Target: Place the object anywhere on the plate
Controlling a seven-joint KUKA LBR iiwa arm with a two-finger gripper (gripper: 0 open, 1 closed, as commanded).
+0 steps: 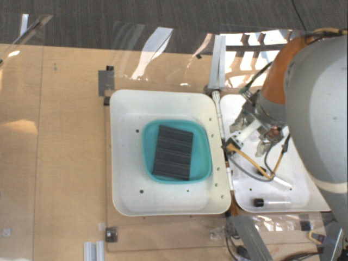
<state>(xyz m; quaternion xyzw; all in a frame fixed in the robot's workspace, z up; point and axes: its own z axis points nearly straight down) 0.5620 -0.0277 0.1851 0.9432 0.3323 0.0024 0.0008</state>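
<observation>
Block (173, 153): dark, ribbed, lying on plate (203, 151) in left bin (125, 162), long axis roughly 12-to-6. Gripper (255, 132): over right bin (296, 192), at block's 3 o'clock; finger state cannot be told.

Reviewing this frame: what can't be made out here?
- Gripper, camera view: its finger state is lost in cables and glare beside the grey arm.
- Right white bin: largely covered by the arm, far side cut off.
- Small dark-capped clear tube: too small to identify.
- Teal square plate surface beneath the dark ribbed rectangular block: hidden.
</observation>
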